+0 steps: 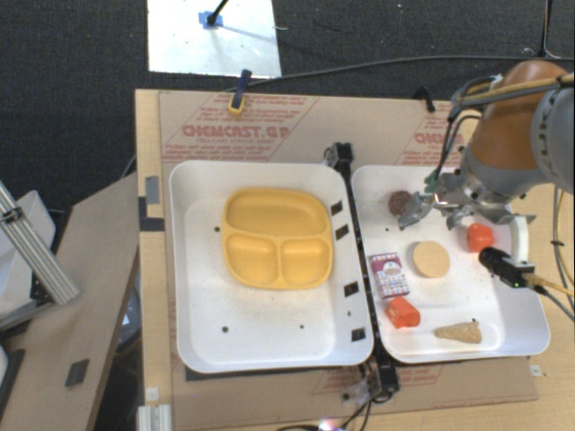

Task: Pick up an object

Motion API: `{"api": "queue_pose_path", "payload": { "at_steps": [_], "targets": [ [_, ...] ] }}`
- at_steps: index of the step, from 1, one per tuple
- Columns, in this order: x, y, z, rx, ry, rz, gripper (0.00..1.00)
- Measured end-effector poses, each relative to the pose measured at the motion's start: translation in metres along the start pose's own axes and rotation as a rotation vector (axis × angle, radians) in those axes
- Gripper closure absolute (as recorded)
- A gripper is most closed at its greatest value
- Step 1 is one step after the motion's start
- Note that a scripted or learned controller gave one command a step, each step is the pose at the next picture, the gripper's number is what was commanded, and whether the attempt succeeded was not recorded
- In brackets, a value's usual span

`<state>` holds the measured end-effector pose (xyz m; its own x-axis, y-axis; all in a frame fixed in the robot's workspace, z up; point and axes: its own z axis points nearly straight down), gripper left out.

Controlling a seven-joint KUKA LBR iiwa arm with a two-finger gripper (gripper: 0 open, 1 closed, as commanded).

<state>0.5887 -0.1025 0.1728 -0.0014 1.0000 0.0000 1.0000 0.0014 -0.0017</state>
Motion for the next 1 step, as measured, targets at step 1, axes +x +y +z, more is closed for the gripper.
{"api": "queue_pose_path", "payload": {
  "at_steps": [1],
  "targets": [
    [0.0051, -0.0029, 0.0432, 0.000, 0.001, 0.000, 0.00]
  ]
}}
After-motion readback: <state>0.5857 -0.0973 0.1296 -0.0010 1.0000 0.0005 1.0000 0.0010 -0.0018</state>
